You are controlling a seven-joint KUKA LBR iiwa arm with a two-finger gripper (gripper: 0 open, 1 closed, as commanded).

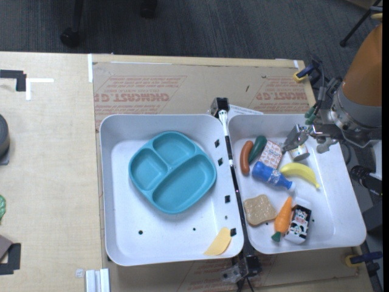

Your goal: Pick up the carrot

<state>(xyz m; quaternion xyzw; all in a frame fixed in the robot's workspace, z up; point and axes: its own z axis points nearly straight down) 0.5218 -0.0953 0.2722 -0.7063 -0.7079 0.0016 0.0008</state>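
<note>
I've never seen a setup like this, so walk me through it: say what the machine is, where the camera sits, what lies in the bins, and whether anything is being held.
One camera looks down at a slant on a bench with two shallow white bins.

The grey arm with an orange band reaches in from the right; its two-finger gripper hovers over the right bin, holding nothing.

The left bin holds a blue divided plastic plate and a yellow cheese-like wedge.

The right bin holds the orange toy carrot, which lies beside a slice of toy bread and a small black-and-white carton. There are also a yellow banana, a blue bottle, a red sausage and a green vegetable.
</note>
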